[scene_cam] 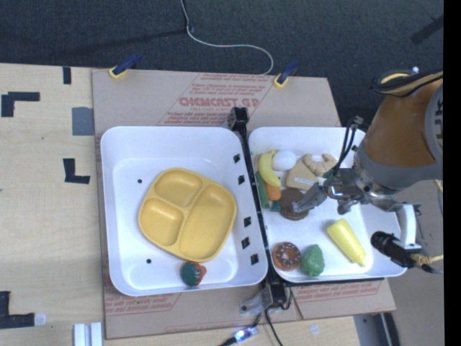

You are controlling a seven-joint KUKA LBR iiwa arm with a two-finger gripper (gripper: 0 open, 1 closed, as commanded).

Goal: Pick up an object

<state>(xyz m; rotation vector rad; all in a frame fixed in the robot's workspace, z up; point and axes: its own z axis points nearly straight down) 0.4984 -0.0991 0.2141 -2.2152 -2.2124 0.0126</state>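
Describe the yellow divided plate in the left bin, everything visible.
The yellow divided plate looks like smooth plastic, rounded-square, with three compartments, all bare. It lies flat, face up and turned at an angle, near the middle of the left bin. A small red and green toy sits just off its near edge.

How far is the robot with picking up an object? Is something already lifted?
Done: the arm has reached into the right bin, and the gripper is low among the toys beside the banana. In hand: nothing visibly. Left: grasp and lift; the corn and donut lie untouched.
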